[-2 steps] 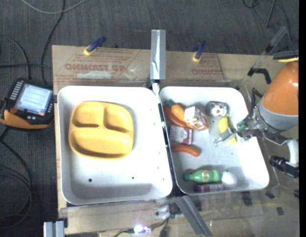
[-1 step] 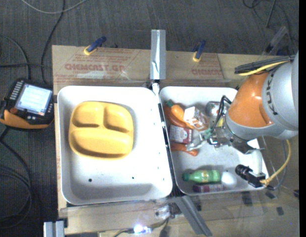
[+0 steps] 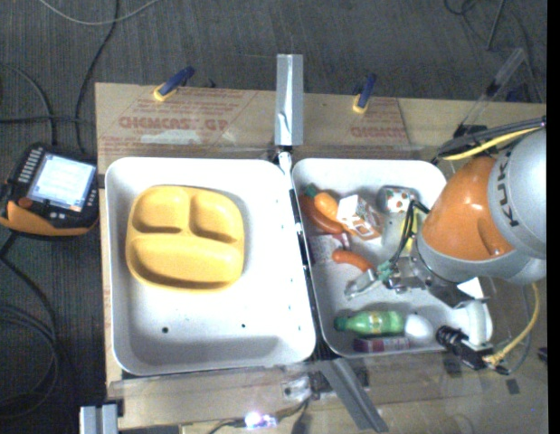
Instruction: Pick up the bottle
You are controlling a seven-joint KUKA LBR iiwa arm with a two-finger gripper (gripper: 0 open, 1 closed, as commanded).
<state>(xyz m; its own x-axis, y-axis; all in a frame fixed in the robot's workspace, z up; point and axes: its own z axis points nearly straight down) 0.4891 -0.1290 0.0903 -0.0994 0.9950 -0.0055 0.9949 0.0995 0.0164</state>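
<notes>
Gripper [image 3: 370, 281] hangs low over the middle of the right bin [image 3: 424, 172], below the orange band of the arm [image 3: 474, 220], which comes in over that bin's right edge. Its metal fingers [image 3: 361, 285] point toward the bin's left wall; whether they are spread or closed cannot be told from this angle, and nothing shows between them.

Just above the fingertips lies a small orange piece [image 3: 352, 259], near the bin's centre. Just below the gripper, along the bin's near edge, the green bottle [image 3: 374, 321] lies on its side, its white cap end pointing right, apart from the fingers. A dark, flat object [image 3: 381, 343] lies touching the bottle on its near side, against the bin's front wall. A white object [image 3: 472, 319] sits in the near right corner.

Toward the far left corner of the right bin rests an orange carrot-like toy [image 3: 320, 211], with a small white and orange box [image 3: 356, 215] beside it and a grey item [image 3: 394, 197] further right along the far edge.

The left bin [image 3: 171, 333] carries a yellow divided tray [image 3: 186, 236] in its far half.
</notes>
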